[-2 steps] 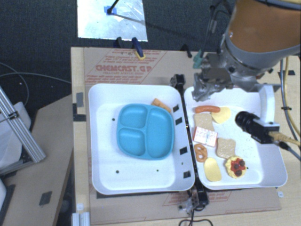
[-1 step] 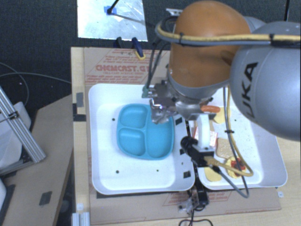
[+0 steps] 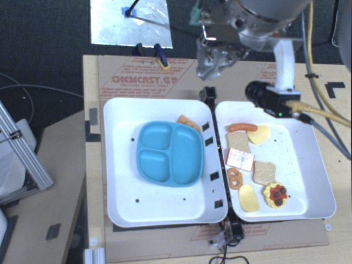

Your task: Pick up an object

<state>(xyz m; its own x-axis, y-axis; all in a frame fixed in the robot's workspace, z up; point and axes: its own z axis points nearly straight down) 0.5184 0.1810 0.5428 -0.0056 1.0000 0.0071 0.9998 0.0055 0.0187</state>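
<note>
My gripper (image 3: pixel 212 66) hangs high above the far edge of the bench, just behind the seam between the two bins, with nothing seen in it. The right bin (image 3: pixel 311 164) holds toy foods: a red sausage (image 3: pixel 242 127), a yellow chip (image 3: pixel 259 135), a tan bread slice (image 3: pixel 237 142), a white and red packet (image 3: pixel 240 160), a pretzel (image 3: pixel 235 177), a toast square (image 3: pixel 264 172), a yellow oval piece (image 3: pixel 248 197) and a small round tart with red topping (image 3: pixel 276 194). All lie well below and in front of the gripper.
The left bin (image 3: pixel 118 147) bears a blue divided plate (image 3: pixel 169 153), with an orange cracker (image 3: pixel 188 122) tucked at its far right corner. Black clips run down the seam between the bins (image 3: pixel 220 158). A shiny sheet (image 3: pixel 131 14) lies beyond the bench.
</note>
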